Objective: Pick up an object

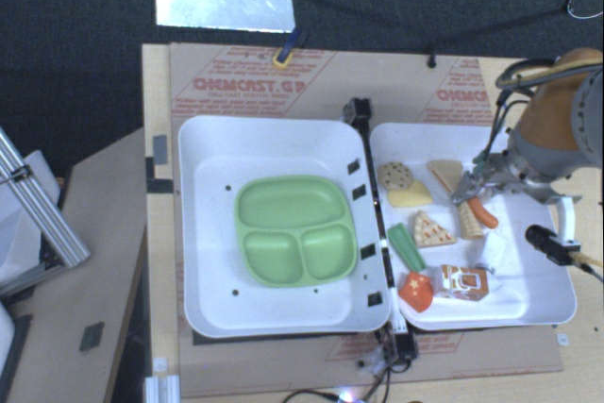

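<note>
From my station I see the toy food gathered in the right bin (543,302). A cookie (395,175) lies near its top left corner, with a yellow cheese wedge (410,195) just below it and a tan bread slice (445,173) to the right of the cookie. Nearer the middle, a pizza slice (432,230) sits beside a green pepper strip (407,246), and a second tan piece (470,221) lies just right of the pizza. An orange carrot-like piece (483,213) rests against that tan piece. Along the near edge, a red tomato (416,293) sits next to a small orange-and-white carton (464,281).

The gripper (469,189) is down inside this bin, its tip close above the orange piece and the tan one. I cannot tell how far apart its fingers stand, and I see nothing held between them. The grey arm (557,132) with its orange band comes in from the right over the bin's rim.

The left bin (203,203) holds a green divided plate (293,229) lying flat in its middle. Both bins sit side by side on the worktop (255,80).
</note>
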Available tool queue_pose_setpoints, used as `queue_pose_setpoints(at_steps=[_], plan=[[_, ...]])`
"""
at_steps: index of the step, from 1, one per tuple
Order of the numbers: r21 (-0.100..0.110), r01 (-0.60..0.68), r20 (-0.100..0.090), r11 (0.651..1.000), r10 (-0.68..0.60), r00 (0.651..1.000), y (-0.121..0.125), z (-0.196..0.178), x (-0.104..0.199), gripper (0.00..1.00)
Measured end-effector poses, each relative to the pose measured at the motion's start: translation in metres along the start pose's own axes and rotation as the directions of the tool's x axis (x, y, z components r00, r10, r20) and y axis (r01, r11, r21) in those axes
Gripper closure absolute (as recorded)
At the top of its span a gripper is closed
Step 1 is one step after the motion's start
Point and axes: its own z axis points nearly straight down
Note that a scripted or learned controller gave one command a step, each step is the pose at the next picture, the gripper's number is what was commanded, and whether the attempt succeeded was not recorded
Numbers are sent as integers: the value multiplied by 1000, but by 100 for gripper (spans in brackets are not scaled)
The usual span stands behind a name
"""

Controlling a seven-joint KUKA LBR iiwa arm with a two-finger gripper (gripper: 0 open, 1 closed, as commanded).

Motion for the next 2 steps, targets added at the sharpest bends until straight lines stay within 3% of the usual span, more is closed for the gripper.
queue_pose_setpoints(at_steps=[2], plan=[[-1,1,0,1000,-1,1000,6,-108,-1,100]])
